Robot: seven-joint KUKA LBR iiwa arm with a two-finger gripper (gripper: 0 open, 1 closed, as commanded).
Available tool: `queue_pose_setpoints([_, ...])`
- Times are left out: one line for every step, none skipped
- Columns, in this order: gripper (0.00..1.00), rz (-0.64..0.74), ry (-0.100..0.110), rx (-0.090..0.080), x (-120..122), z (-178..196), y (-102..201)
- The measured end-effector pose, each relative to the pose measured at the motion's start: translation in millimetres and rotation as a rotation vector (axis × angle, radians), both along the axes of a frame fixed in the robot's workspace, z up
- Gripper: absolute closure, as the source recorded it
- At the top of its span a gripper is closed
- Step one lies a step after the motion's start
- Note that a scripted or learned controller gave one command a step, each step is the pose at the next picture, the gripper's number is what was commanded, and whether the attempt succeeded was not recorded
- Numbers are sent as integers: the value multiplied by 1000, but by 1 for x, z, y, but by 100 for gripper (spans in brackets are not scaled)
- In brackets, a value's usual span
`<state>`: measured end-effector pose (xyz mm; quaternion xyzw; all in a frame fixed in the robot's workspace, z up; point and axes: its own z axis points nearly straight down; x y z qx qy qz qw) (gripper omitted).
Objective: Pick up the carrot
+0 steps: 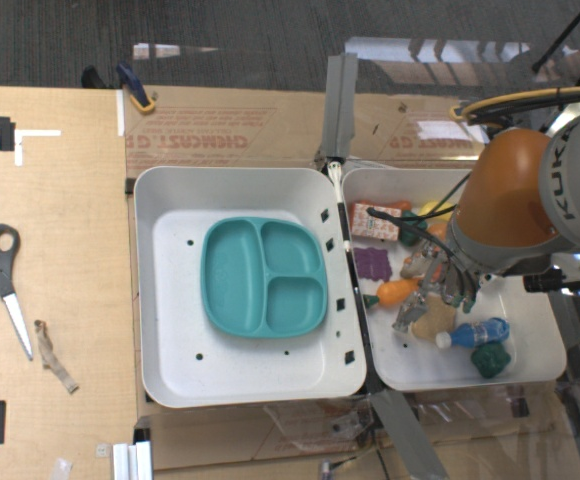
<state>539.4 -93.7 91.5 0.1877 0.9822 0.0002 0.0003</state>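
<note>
Carrot [398, 291] is lying in the right bin [530, 368], at nine o'clock from the gripper [420, 308], whose fingers are spreading apart, holding nothing. Shifting toward nine o'clock, straddling the carrot's middle, looks wise.

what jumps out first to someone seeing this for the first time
Probably the teal divided plate, lying alone in the left bin. Next, the grey arm's orange band over the right bin, its hand low among crowded small items, right beside the carrot. A pair of scissors lies on the wooden bench at far left.
</note>
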Motion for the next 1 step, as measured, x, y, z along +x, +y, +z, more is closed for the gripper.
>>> queue_pose_setpoints([0,0,0,0,0,0,0])
